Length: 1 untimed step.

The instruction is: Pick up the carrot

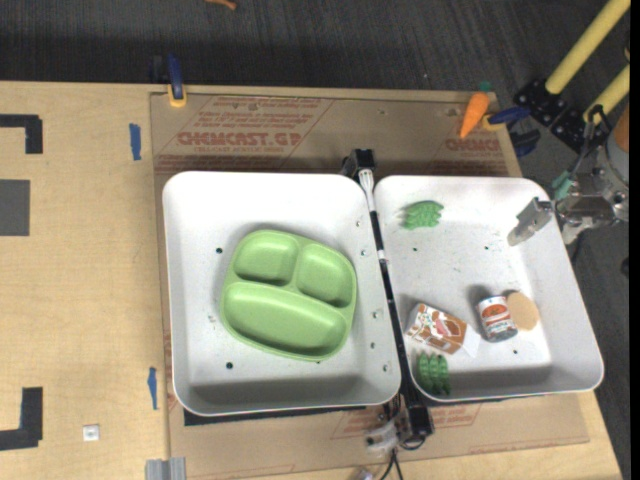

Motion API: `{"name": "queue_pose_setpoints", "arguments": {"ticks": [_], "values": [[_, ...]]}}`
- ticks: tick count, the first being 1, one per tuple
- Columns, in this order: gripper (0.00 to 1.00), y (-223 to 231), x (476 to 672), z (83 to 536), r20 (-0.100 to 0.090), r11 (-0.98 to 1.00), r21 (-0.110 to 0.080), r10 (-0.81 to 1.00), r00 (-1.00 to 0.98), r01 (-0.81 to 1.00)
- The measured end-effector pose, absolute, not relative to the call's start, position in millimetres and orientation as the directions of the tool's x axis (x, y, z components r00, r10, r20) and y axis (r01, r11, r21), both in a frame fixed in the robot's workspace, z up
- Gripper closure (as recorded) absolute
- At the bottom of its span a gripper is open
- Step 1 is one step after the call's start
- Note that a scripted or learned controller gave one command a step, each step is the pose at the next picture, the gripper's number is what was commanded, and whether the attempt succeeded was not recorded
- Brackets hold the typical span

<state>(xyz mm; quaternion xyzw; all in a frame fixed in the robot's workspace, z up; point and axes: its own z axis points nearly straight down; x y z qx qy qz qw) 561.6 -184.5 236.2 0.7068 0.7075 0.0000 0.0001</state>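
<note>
Over the right bin's point(585, 363) far right edge, the gripper point(528, 223) is hovering with nothing visibly between its fingers, their spread unclear. Meanwhile the carrot point(474, 114) is lying outside, beyond both bins, waiting, untouched; everything remains.

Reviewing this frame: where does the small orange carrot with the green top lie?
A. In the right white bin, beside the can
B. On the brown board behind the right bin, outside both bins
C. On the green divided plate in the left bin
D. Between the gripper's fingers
B. The small orange carrot with the green top lies on the brown board behind the right white bin, outside both bins, apart from the gripper at that bin's right rim.
</note>
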Motion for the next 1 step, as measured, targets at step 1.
{"name": "queue_pose_setpoints", "arguments": {"ticks": [1], "values": [[0.0,-102.7,492.3,167.9,0.001,0.069,-0.001,0.998,-0.069,0.998]]}}
